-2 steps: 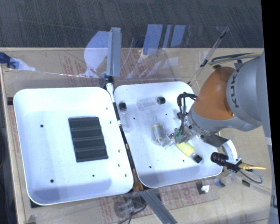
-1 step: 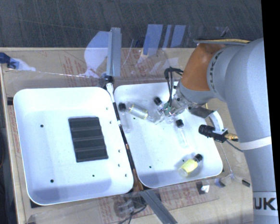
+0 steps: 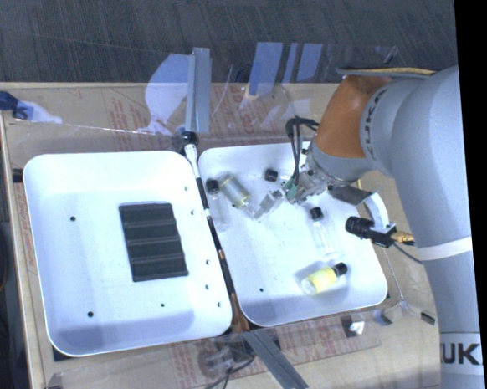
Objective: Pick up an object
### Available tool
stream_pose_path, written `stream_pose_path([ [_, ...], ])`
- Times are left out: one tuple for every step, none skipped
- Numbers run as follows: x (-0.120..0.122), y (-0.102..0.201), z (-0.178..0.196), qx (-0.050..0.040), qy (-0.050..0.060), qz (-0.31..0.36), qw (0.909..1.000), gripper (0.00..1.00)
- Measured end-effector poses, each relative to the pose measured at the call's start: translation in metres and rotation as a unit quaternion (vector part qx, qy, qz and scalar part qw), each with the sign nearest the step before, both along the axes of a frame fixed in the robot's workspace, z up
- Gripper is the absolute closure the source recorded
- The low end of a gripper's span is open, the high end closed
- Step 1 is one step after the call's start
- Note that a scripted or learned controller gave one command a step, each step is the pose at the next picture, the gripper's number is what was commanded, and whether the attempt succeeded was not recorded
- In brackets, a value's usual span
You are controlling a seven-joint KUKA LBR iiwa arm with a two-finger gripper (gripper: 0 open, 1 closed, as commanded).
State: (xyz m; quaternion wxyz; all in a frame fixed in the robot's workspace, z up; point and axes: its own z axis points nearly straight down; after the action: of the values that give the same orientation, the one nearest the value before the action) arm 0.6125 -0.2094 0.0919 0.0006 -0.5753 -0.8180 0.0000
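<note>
My gripper (image 3: 296, 190) hangs low over the back half of the right bin (image 3: 269, 309), below the orange band of the arm (image 3: 343, 123). A clear vial (image 3: 267, 204) lies just to its left, close to the fingertips; whether they touch it I cannot tell. Another clear vial with a black cap (image 3: 229, 190) lies further left, near the bin's left wall. A small black cap (image 3: 270, 175) rests behind the gripper. In front of the gripper a slim clear vial (image 3: 320, 229) lies lengthwise. Towards the bin's front edge is a yellow bottle with a black cap (image 3: 321, 279).
The left bin (image 3: 58, 187) holds a black ridged block (image 3: 154, 240) near its middle. A metal divider bar (image 3: 196, 88) and clear plastic sheets (image 3: 284, 65) stand behind the bins. A black fitting with a cable (image 3: 365, 228) sits on the right bin's right rim.
</note>
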Motion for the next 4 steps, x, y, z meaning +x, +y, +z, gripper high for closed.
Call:
stream_pose_path([
  [0.026,0.057,0.003,-0.0048,-0.001,0.009,0.9999,0.00],
  [0.037,0.065,0.004,-0.0158,0.009,0.001,0.9998,0.00],
  [0.037,0.069,0.006,-0.0191,0.008,-0.010,0.9997,0.00],
  [0.037,0.072,0.007,-0.0208,0.008,-0.029,0.9993,0.00],
])
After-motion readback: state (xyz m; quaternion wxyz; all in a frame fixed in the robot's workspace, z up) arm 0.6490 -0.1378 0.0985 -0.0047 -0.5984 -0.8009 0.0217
